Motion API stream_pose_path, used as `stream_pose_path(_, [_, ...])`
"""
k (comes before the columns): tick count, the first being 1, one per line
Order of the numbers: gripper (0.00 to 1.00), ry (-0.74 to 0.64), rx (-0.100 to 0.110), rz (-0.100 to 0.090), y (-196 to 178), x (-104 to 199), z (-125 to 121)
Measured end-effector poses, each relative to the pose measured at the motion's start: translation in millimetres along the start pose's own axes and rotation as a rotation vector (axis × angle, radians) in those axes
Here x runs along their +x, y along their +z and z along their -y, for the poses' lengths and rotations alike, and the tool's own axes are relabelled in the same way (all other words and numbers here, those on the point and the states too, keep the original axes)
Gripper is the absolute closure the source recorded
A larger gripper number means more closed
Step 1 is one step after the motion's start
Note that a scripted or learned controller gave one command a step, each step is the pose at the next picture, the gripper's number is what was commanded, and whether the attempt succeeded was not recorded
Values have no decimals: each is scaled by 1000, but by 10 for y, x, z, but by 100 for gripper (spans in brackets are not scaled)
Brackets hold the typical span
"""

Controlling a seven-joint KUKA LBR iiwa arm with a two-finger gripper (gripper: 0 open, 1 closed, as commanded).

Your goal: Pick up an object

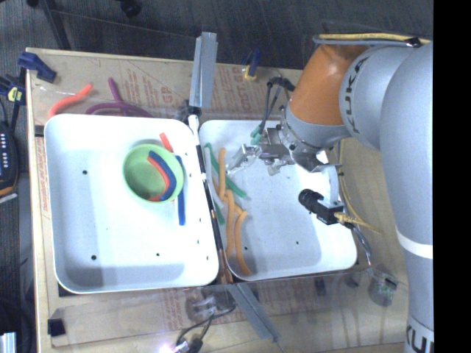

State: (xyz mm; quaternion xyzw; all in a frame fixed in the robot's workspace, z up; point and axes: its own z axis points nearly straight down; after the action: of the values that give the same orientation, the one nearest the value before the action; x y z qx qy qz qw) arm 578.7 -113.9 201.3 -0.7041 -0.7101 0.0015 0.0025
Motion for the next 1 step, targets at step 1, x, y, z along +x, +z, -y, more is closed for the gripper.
stream_pose_path(1, [0, -16, -6, 5, 809, 87, 34])
